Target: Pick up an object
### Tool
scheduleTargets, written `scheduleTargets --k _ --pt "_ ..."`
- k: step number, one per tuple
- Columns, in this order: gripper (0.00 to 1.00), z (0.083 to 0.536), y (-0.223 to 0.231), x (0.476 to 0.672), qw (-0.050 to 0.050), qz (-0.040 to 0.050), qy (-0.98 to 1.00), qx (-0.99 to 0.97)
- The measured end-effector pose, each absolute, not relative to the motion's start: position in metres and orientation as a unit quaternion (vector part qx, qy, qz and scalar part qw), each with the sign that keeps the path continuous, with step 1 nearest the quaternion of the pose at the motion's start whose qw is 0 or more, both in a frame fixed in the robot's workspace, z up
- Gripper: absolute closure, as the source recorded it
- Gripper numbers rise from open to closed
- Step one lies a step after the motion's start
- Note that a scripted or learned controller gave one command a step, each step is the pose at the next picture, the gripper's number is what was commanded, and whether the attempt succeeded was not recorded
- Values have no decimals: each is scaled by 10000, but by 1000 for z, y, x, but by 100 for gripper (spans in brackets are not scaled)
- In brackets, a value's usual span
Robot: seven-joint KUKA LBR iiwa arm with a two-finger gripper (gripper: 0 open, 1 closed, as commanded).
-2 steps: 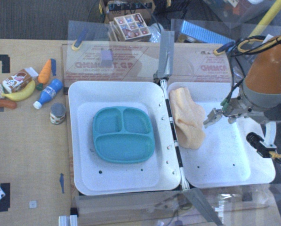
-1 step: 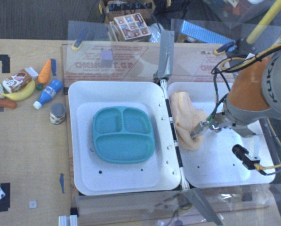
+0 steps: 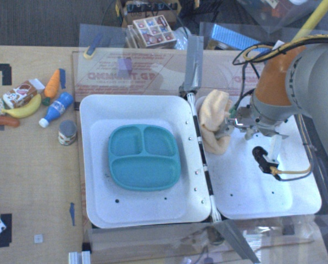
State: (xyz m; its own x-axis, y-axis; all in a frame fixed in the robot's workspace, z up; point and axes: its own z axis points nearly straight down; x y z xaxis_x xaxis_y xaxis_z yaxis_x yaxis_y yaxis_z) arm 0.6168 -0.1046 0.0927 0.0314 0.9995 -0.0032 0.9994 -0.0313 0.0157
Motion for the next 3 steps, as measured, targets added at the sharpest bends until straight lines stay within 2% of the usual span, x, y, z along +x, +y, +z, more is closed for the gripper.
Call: scheduleTargets --k 1,2,3 --pt "0 93 -99 622 75 34 7015 7126" --pt "0 106 -161 632 22 5 7105 7037" --pt "0 94 -112 632 74 29 7580 6522"
